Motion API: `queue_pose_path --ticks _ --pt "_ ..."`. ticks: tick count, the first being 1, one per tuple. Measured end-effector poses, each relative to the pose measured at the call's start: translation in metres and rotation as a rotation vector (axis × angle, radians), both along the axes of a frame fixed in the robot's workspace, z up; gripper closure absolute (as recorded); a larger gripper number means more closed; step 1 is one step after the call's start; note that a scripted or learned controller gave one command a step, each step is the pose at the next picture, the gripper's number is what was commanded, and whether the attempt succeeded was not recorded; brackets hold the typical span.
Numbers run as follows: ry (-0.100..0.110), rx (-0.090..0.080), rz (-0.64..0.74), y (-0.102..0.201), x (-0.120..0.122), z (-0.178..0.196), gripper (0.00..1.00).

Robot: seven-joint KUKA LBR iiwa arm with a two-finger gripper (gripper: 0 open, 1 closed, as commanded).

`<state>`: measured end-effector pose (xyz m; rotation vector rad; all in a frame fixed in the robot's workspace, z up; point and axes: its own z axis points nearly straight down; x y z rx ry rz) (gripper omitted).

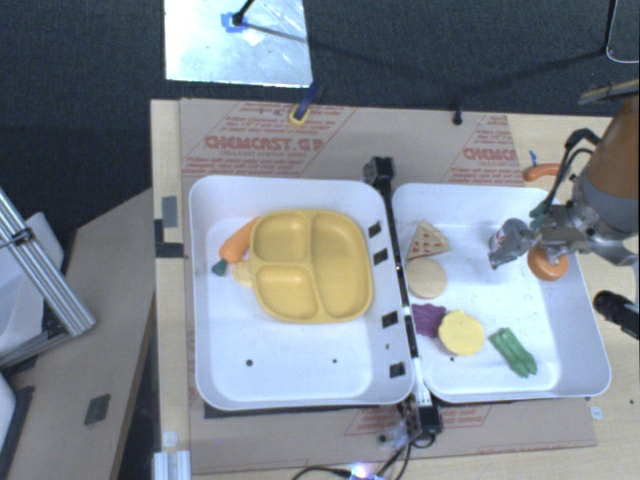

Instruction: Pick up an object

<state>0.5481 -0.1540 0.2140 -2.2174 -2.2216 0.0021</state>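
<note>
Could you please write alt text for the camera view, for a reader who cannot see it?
The arm's hand hovers over the right bin, which holds a pizza slice, a beige round, a purple piece, a yellow round and a green vegetable. The left bin holds a yellow divided plate with a carrot beside it.

You had two white bins: a yellow divided plate and orange carrot left; purple piece, yellow disc, green pepper right.
</note>
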Motion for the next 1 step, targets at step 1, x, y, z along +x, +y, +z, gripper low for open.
queue_pose_path --ticks 1 --pt "0.0 0.0 0.0 0.0084 -0.0024 -0.0458 0.0"
